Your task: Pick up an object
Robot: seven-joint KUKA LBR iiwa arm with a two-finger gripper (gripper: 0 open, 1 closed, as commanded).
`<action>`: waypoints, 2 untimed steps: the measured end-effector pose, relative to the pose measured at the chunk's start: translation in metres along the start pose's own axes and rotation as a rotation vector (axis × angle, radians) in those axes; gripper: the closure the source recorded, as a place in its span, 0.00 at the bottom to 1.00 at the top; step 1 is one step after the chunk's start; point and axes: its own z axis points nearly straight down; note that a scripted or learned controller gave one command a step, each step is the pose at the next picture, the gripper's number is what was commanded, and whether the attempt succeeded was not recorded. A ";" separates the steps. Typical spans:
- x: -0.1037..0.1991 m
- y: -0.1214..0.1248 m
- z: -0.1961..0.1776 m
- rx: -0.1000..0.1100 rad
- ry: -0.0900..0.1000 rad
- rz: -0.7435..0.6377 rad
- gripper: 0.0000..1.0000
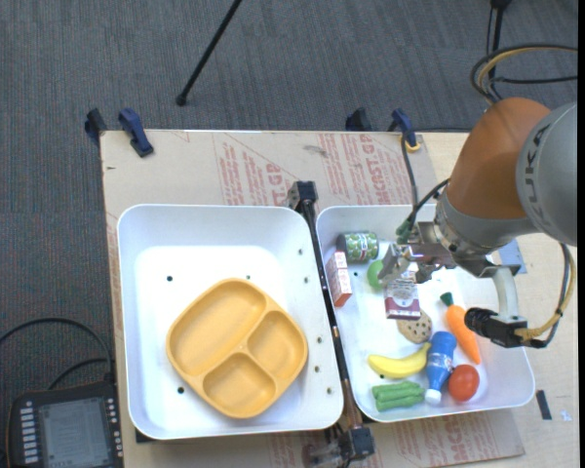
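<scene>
Two white bins sat side by side on the bench [224,169]. The left bin [141,232] held one thing: a single yellow divided plate [237,347] with three compartments, lying a little toward the front of the bin.

The right bin [512,383] held the toy foods, one of each as far as could be counted. A green can [361,246] lay on its side near the back. Just in front of it, against the left wall, stood one small red and white carton [340,277]. One red and white packet [403,300] lay near the middle, and a round brown cookie [414,328] touched its front edge. One yellow banana [398,363] lay in front of the cookie, with one green pea pod [398,395] just beyond it at the front wall. One blue and white bottle [439,361] lay beside the banana, one red tomato [463,382] next to the bottle's lower end, and one orange carrot [463,331] on the bottle's right. A green round piece [375,274] showed partly under the arm, too hidden to name.

The hand [398,264] hung over the back half of the right bin, directly above the packet and beside the carton. Whether it was spread or pressed together could not be told, and nothing was visibly caught in it.
</scene>
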 end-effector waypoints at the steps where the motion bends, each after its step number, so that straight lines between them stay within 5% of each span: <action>1: 0.020 0.018 0.001 0.002 0.001 -0.001 1.00; 2: 0.020 0.018 -0.009 0.002 0.001 -0.004 1.00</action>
